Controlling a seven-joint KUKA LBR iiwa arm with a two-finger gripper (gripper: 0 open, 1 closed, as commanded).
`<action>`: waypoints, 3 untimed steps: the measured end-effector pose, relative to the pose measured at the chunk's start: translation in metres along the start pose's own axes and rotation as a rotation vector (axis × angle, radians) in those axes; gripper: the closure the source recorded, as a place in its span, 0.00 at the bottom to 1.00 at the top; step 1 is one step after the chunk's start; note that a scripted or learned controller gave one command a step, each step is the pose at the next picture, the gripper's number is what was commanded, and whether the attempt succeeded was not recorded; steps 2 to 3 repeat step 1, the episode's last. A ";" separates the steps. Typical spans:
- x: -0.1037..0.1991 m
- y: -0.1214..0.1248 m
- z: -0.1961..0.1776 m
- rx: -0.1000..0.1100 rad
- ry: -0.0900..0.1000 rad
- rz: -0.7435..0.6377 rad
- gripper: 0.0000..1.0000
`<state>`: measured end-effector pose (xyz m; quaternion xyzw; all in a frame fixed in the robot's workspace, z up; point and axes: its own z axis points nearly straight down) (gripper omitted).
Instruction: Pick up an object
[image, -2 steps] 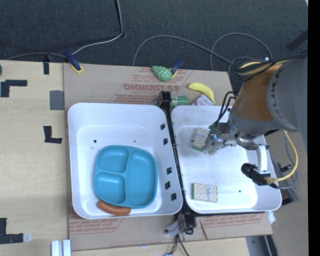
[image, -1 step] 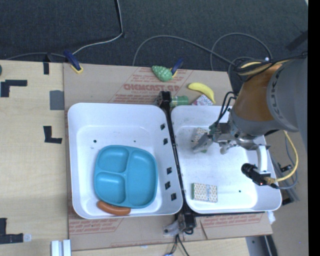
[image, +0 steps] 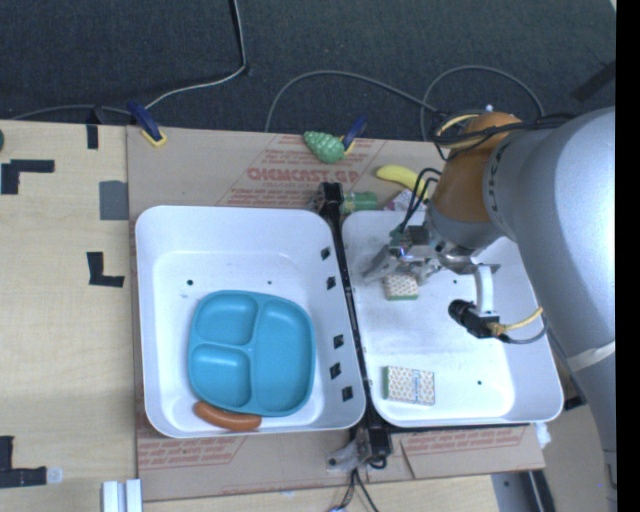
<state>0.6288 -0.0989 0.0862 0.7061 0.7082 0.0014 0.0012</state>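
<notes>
The big grey arm (image: 560, 220) looms over the right bin (image: 520, 400), its gripper (image: 405, 262) spread just above a small patterned sponge (image: 401, 287). I'd drop straight down, straddle it evenly, then close; a second sponge (image: 410, 385) lies nearer the front.

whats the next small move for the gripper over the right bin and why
Probably a short descent straight down, then close. The gripper sits in the right white bin, just above the small green-and-white patterned square block, and nothing shows between its fingers. The other patterned flat packet lies farther off, toward the bin's near edge, so the block is the closer target.
</notes>
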 end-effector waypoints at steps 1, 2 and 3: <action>0.000 0.000 -0.009 0.000 -0.001 -0.001 1.00; 0.000 0.000 -0.009 0.000 -0.001 -0.001 1.00; 0.000 0.000 -0.009 0.000 -0.001 -0.001 1.00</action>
